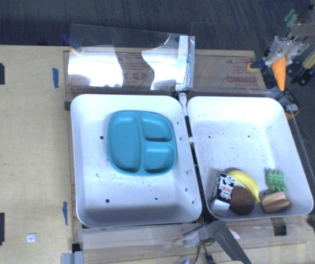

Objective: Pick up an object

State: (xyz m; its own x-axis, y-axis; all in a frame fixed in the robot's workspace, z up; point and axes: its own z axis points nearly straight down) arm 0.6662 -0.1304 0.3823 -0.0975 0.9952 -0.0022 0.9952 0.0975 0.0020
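My gripper hangs at the top right, beyond the back right corner of the right bin and outside it. An orange tapered piece shows just below the gripper; whether it is held is unclear. In the right bin's front right corner lies a cluster: a yellow banana, a brown round object, a small black-and-white carton, a green knobbly toy and a tan cylinder. The left bin holds a blue divided plate.
A clear plastic sheet and a metal divider post stand behind the bins. The cardboard backing lies behind the right bin. The wooden bench stretches to the left.
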